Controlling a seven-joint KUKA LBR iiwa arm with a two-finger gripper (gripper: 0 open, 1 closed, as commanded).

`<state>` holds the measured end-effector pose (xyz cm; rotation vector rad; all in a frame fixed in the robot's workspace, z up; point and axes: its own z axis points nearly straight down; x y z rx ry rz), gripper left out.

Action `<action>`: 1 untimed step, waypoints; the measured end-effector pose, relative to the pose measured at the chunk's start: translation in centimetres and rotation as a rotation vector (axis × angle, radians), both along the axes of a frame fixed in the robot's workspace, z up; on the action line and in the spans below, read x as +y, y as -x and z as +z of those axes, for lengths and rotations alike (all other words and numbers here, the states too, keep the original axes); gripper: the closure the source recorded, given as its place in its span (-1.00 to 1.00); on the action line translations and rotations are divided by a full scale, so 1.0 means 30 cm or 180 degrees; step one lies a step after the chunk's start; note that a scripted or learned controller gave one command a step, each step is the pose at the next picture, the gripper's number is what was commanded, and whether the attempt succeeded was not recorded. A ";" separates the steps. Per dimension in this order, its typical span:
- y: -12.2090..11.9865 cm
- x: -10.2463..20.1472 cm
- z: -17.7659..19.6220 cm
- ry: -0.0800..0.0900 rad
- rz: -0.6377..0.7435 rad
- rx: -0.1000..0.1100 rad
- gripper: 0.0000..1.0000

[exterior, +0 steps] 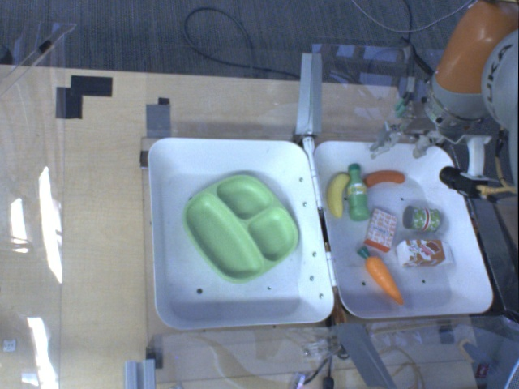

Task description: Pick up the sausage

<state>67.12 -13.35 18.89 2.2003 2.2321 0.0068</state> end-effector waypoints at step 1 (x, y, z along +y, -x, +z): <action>0.012 -0.080 -0.328 0.0002 0.0146 -0.0021 -1.00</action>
